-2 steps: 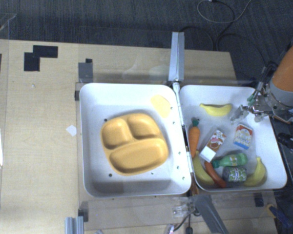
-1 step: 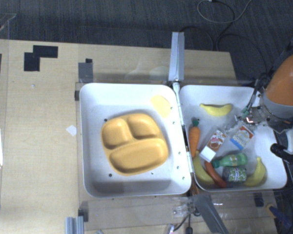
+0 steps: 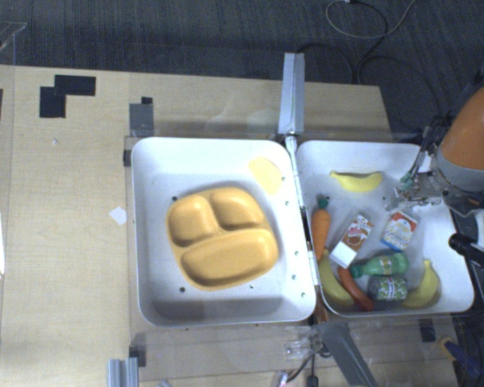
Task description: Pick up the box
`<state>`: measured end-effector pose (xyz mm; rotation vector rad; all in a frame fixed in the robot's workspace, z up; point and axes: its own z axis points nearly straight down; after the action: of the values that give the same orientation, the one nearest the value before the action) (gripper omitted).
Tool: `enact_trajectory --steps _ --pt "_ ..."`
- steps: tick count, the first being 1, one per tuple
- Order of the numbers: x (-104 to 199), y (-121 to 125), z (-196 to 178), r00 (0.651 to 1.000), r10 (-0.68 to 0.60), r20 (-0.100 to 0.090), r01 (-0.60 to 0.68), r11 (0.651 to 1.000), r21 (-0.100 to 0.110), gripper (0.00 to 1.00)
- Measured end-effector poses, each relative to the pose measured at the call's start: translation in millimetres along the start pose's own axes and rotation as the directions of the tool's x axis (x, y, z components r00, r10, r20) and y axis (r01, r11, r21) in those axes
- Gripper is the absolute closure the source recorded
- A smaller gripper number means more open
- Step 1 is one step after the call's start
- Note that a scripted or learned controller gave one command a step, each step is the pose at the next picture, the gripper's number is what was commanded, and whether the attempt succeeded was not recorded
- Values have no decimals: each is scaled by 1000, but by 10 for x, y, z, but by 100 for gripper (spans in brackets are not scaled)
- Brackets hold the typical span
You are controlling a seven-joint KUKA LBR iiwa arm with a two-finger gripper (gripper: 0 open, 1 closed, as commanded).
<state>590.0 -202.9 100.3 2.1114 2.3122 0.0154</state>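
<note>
So right now the gripper (image 3: 410, 185) is hovering near the back right corner of the right bin (image 3: 460, 301), and honestly I can't tell whether it's gripping anything. The box (image 3: 398, 231), a small white carton, is lying just toward the front edge from it, close beside, with its long axis tilting roughly front to back. Another little carton (image 3: 357, 232) is sitting further toward the bin's left edge, next to the carrot (image 3: 320, 230).
</note>
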Motion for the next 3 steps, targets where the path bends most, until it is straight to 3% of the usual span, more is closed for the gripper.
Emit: enact_trajectory --steps 1,2,3 --pt "518 -82 -711 992 -122 -2 122 992 10 100" --pt "514 -84 -709 993 -122 -2 122 993 10 0" --pt "70 -1 117 998 -56 1 56 998 5 0"
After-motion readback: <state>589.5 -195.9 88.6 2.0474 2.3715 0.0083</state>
